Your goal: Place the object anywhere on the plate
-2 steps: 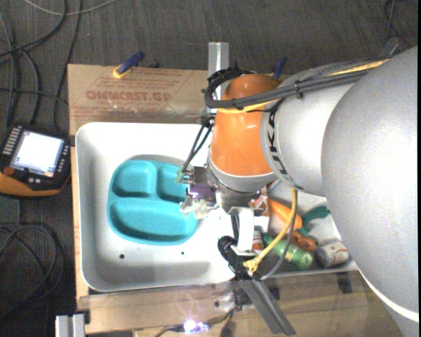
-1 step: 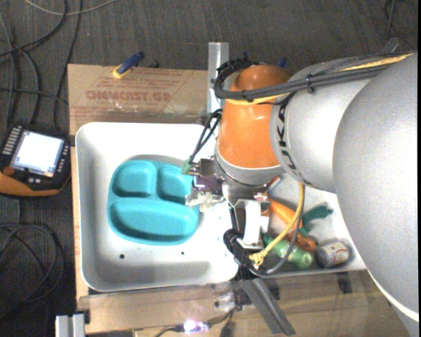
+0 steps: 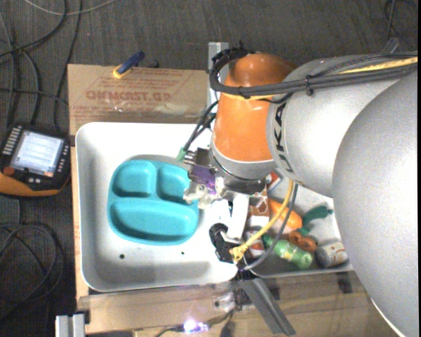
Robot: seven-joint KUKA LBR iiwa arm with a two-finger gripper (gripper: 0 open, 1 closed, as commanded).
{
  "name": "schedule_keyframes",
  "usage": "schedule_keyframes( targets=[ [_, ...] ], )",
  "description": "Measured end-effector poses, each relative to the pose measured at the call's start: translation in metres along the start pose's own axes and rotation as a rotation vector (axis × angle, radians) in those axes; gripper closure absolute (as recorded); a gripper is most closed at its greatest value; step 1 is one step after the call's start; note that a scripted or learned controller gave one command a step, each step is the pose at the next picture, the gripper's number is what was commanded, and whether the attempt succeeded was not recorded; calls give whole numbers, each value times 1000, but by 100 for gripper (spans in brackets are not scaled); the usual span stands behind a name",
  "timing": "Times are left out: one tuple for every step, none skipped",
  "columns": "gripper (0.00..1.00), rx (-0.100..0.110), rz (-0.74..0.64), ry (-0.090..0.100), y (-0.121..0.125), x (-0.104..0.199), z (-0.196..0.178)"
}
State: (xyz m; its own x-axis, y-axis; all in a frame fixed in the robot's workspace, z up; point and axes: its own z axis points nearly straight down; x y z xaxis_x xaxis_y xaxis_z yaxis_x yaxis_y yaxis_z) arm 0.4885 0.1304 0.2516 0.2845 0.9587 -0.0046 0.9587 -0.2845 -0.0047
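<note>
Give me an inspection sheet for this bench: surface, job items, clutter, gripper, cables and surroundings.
Surface: left bin in full view; right bin mostly hidden under the arm.
Job's things: teal plate in the left bin, three compartments, nothing seen on it.
Clutter: toys in the right bin, orange and green among them.
Gripper: gripper beside the plate's right edge; open or shut cannot be told.
Cables: dark cables loose on the carpet, left of the bench.
Surroundings: cardboard behind the left bin with a blue and yellow tool on it; pendant on the floor, screen lit.
</note>
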Motion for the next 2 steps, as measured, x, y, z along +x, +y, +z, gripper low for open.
schedule_keyframes(
  targets=[
    [100,-1,51,-1,11,-58,-39],
    [100,5,92,-1,-2,-19,76]
  ],
)
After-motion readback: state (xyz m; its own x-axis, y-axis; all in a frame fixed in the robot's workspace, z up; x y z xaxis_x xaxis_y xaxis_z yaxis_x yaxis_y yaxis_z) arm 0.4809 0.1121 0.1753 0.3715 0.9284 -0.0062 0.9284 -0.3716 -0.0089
